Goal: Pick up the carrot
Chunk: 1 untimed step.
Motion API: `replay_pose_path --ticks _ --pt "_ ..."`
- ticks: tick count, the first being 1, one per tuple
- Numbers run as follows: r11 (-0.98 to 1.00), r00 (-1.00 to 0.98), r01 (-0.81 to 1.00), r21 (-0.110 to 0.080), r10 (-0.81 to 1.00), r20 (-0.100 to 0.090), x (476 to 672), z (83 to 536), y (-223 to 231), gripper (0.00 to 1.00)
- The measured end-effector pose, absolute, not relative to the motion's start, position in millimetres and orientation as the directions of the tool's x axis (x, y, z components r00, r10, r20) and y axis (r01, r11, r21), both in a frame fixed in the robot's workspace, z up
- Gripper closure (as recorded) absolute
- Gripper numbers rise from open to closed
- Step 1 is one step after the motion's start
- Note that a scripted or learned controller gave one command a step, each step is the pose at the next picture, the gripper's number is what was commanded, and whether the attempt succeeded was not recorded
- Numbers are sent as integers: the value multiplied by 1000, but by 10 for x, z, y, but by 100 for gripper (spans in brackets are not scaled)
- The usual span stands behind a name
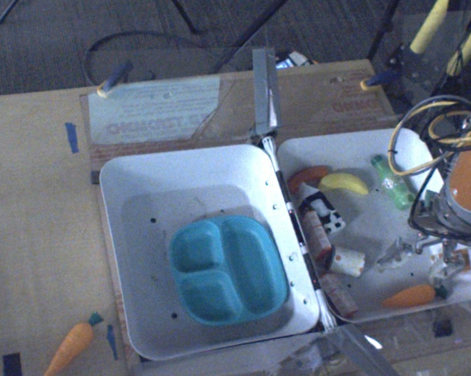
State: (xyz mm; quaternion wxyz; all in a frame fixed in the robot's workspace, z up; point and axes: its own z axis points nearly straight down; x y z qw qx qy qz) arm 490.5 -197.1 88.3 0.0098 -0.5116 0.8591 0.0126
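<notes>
Pincer (448,266) at the arm's tip, hanging over the right-hand side of the right bin (358,144), just above and to the right of the carrot (411,296); whether it is wide or narrow cannot be told, and nothing is seen held in it. The carrot lies flat along the bin's near wall, leafy end towards the pincer. In the same bin: a banana (344,183), a green bottle (392,181) and a black-and-white box (324,211) near the far side. The left bin (133,187) holds a blue divided tray (227,269). A second carrot (68,349) lies on the bench (33,208), left of both bins.
</notes>
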Motion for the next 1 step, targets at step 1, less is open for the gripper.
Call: replay_pose_path --ticks 1 --pt "206 -207 -978 6 -978 -26 4825 1200 -2009 0"
